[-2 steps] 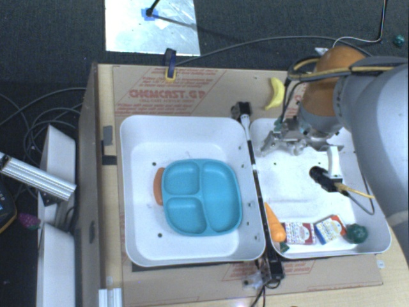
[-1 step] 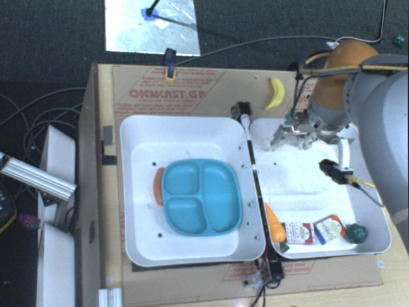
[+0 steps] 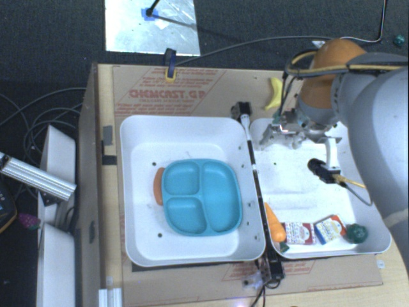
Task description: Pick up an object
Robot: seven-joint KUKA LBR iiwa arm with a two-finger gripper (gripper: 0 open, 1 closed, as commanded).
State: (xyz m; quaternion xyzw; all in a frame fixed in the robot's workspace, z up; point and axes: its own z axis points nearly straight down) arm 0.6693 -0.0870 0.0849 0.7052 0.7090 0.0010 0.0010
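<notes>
Two shallow white bins sit side by side on the counter (image 3: 121, 107). The left bin (image 3: 137, 171) holds a blue divided plate (image 3: 201, 196) near its middle, with an orange sausage-shaped item (image 3: 157, 185) lying against the plate's left edge. The right bin (image 3: 377, 238) carries a carrot (image 3: 274, 222) along its near-left corner, a small red-and-white packet (image 3: 298, 233) just beside it, a second red-and-white packet (image 3: 330, 229) to the right of that, and a dark green round object (image 3: 356, 234) near the far right corner. A yellow banana (image 3: 275, 92) lies at the bin's upper edge. The grey arm (image 3: 377, 126) with its orange band reaches in from the right, and the end effector (image 3: 285, 132) hangs over the upper left part of the right bin, apart from the packets and carrot. How far it is spread cannot be told, and nothing is seen in its grasp.
</notes>
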